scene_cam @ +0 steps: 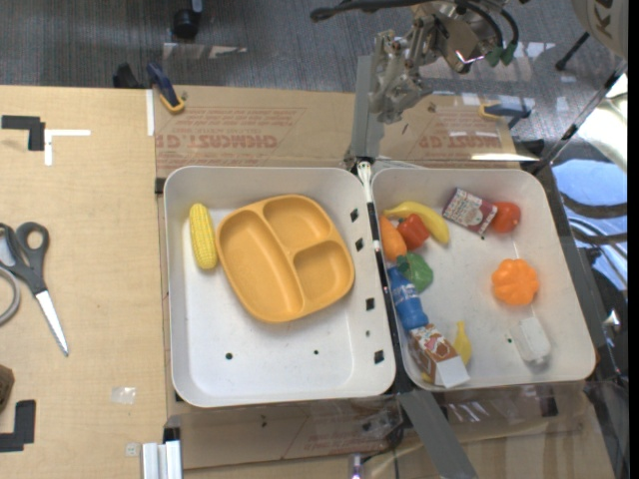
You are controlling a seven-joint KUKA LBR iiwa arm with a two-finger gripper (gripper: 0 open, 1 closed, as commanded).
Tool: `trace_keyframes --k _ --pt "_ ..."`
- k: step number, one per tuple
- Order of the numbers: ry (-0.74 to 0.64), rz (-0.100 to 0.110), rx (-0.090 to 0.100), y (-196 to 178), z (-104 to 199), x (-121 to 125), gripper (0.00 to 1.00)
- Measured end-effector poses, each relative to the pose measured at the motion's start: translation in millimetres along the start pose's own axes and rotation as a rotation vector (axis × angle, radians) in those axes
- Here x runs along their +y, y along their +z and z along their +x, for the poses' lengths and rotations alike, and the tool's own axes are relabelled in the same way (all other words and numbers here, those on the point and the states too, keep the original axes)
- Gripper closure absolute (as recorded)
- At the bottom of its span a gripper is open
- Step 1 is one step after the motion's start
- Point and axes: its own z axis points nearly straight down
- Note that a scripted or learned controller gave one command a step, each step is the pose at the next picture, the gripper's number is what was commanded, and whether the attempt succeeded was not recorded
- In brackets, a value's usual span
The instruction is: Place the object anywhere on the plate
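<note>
Right bin (pixel 559 267), near edge: small carton (pixel 436 355) w/ red-and-white print lies at the front-left corner, a thin yellow piece (pixel 462 341) just beside it; a pale white block (pixel 532 338) sits nr the front-right wall; blue bottle (pixel 406 299) lies along the left wall, behind the carton; green item (pixel 418 272) touches the bottle's far end; orange pumpkin-shaped toy (pixel 515 281) stands apart, mid-right; further back, an orange-and-red cluster (pixel 402 236) against the left wall, banana (pixel 422 216) across its top; red-and-white packet (pixel 467 211) and a red round item (pixel 505 217) touching it, nr the back wall.

Left bin (pixel 270 367): near half bare apart from small dark holes in the floor; orange plate (pixel 286 256), three compartments, lies tilted toward the centre-back, nothing in any compartment; corn cob (pixel 203 236) lies lengthwise just beside the plate's left rim, on the bin floor, not on the plate.

Bench, left of bins: scissors (pixel 35 279) w/ grey handles, well apart from both bins.

Far: gripper (pixel 399 86) hangs beyond the back wall, abt over the seam between the bins, above brown cardboard (pixel 250 133); nothing seen between the fingers; whether they stand wide or narrow — cannot tell, too cluttered w/ cables.
</note>
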Motion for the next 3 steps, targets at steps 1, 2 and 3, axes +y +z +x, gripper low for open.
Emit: trace_keyframes --k 1,2,3 --pt "0.095 0.000 0.000 -32.8 7.7 -19.9 1.00" --pt "0.009 0.001 0.001 -67.9 16.5 -42.8 1.00" --pt "-0.050 0.000 0.002 -67.5 28.4 -72.4 1.00"
